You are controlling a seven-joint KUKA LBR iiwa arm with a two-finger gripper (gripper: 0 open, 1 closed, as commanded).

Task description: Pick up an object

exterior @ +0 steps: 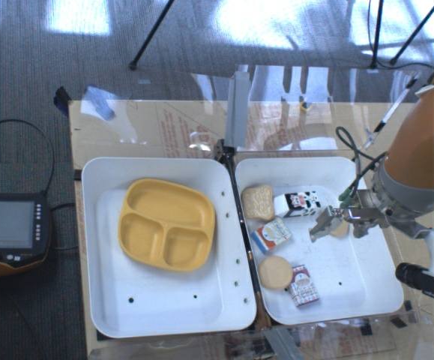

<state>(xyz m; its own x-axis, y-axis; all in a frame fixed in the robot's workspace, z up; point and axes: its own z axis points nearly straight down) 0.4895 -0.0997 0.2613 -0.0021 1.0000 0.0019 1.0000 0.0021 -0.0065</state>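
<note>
My gripper [342,223] hangs over the middle right of the right bin [366,291], and its fingers stand apart. A small tan piece [342,229] shows in the gap between them; whether it touches either finger I cannot tell. To the left lie a white milk carton with black patches [300,203], a tan bread slice [258,201] and a small blue and orange carton [270,235]. Nearer the front sit a round tan biscuit [275,272] and a red and white carton [303,285].
The left bin [104,291] holds a yellow divided plate [167,223]. A grey post [237,115] stands behind the seam between the bins. A handheld control panel [10,227] lies off the bench at the left. Black cables [355,152] loop above the gripper.
</note>
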